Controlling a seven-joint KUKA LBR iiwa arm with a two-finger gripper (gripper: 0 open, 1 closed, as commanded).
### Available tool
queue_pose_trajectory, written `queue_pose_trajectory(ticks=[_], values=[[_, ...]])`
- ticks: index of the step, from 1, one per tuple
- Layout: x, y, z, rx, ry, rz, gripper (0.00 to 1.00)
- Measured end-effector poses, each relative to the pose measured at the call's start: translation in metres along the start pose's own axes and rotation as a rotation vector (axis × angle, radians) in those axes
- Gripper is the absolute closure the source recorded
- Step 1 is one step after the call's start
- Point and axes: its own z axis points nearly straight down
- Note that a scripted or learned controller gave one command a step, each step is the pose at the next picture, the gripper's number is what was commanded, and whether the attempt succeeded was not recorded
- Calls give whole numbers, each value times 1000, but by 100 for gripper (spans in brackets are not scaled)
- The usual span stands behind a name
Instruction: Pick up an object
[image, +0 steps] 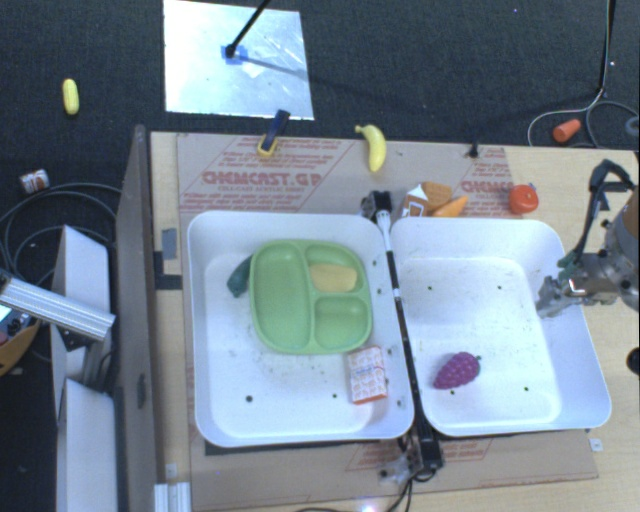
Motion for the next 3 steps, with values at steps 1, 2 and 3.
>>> queue_pose_trajectory(ticks=[1, 2, 3], values=[[15, -3, 76, 15, 4, 3, 100], [14, -2, 72, 8, 2, 5, 0], [49, -3, 200, 9, 4, 2, 0]])
